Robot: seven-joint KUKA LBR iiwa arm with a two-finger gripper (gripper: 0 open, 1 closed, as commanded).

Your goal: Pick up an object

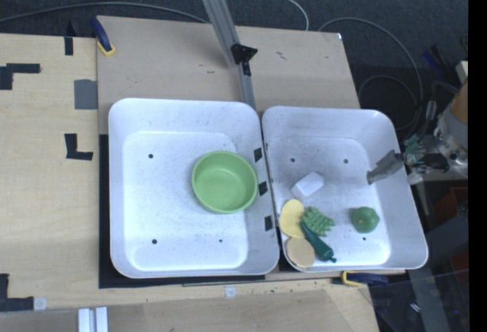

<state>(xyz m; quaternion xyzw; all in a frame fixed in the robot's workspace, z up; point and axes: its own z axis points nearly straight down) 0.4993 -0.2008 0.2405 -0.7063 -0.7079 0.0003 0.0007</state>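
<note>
While the gripper [383, 168] hung at the right bin's [396, 132] edge, I saw nothing held; finger state possibly closed, I could not tell.

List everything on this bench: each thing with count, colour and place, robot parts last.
Bins: two, white, side by side on the bench.
Bowl: one, light green, right part of the left bin.
Block: one, white, middle of the right bin.
Round lump: one, green, right side of the right bin.
Flat pieces: two, yellow and tan, near-left corner of the right bin.
Leafy toy: one, green and teal, beside the yellow piece.
Pole: one, grey, above the bins.
Claw: one, dark grey, over the right bin's right edge.
</note>
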